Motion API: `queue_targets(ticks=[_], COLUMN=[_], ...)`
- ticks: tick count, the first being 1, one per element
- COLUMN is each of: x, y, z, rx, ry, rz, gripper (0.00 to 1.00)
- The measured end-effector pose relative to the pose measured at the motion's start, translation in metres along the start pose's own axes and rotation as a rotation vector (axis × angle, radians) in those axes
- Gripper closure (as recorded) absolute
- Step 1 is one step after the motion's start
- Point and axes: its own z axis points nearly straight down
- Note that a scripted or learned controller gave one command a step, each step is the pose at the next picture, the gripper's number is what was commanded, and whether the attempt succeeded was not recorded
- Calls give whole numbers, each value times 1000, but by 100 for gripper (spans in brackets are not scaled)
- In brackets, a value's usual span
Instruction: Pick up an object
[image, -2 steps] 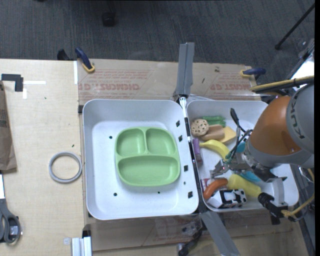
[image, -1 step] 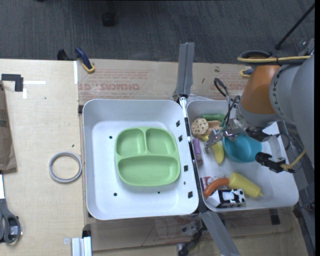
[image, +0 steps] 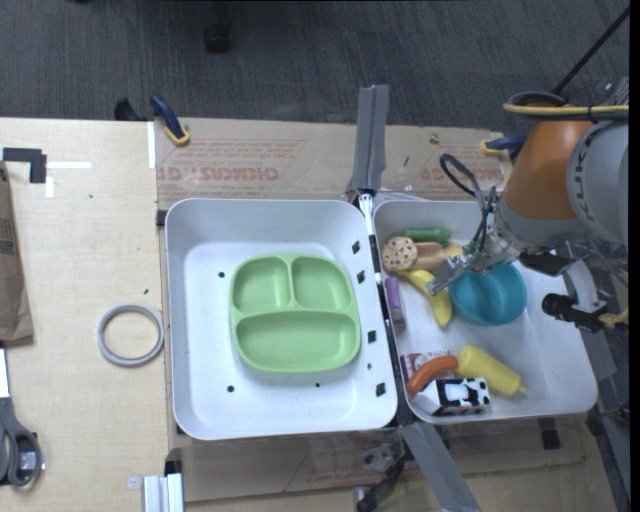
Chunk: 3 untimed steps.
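The arm reaches into the right bin from the desk's right edge. Its pincer hangs low over the bin's middle, just above a banana and touching or nearly touching the rim of a blue bowl; whether it is open or closed cannot be told. A cookie lies beside it toward the far edge. A yellow bottle, a hot dog and a black-and-white toy lie along the bin's near edge. The left bin holds a green divided plate. A grey ring rests on the desk near its left edge.
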Motion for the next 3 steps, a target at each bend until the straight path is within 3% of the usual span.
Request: queue_targets(ticks=[1,2,3], x=[36,34,72], y=[-30,-29,26], z=[15,8,-142], rx=[0,0,4], ry=[1,-1,1], rz=[0,2,34], gripper=[0,100,100])
